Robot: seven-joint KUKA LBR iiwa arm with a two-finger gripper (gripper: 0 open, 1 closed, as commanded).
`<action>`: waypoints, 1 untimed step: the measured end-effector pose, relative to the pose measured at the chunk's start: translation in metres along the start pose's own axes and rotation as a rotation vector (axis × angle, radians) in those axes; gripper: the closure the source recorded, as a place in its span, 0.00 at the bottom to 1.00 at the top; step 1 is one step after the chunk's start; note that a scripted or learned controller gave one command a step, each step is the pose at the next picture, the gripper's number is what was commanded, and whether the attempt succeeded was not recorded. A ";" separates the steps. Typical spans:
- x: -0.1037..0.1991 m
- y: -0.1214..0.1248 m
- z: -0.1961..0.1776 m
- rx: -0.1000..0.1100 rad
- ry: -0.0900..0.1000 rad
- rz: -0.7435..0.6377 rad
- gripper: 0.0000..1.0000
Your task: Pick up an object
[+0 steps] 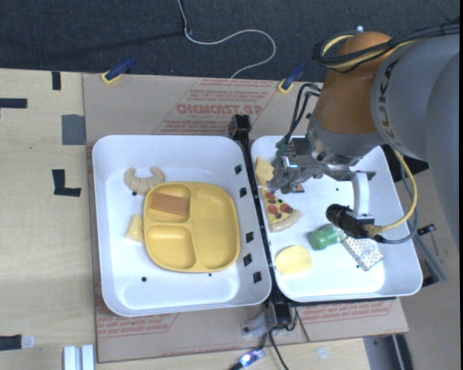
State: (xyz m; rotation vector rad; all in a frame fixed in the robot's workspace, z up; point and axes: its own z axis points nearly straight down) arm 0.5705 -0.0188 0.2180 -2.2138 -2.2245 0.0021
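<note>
Camera view: gripper [287, 177] low over right bin [397, 280], near its left wall, just above pizza slice [280, 213]. Fingers dark, blurred; gap between them cannot be told, nothing seen held. Pizza slice flat on bin floor, red dots on pale crust. Nearby: yellow lump [293, 260], green block [322, 237], patterned packet [364, 251]. Left bin [116, 284] holds yellow divided plate [191, 227], croissant [143, 179].
</note>
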 end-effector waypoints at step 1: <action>-0.016 0.001 -0.011 -0.002 -0.002 0.004 1.00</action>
